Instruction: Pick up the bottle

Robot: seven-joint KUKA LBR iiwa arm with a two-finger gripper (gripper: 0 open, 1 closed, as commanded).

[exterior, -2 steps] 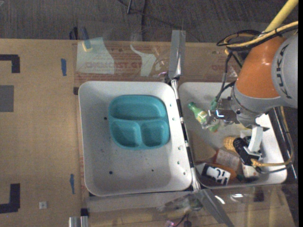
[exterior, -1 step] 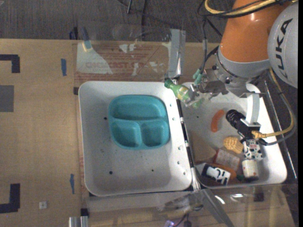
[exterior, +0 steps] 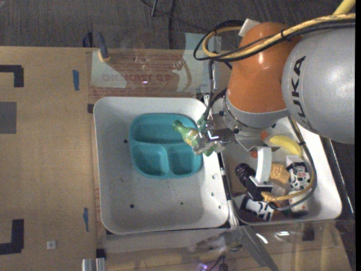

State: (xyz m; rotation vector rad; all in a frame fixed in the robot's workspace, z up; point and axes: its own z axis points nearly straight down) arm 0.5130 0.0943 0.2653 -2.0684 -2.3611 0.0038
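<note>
One green bottle (exterior: 186,132) sits clamped between the fingers of my gripper (exterior: 201,141), tilted over the right edge of the teal divided tray (exterior: 161,151) in the left bin (exterior: 113,179).

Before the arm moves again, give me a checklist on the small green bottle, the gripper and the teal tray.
1. Small green plastic bottle at the gripper: ok, it lies beside the fingertips.
2. Bottle held between the fingers: cannot tell, the arm hides the contact.
3. Bottle lifted off the teal divided tray: cannot tell from this slanted view.
4. Bottle upright: not ok, it is tilted.
5. Tray inside the left white bin: ok.
6. Yellow banana apart from the gripper: ok.
</note>
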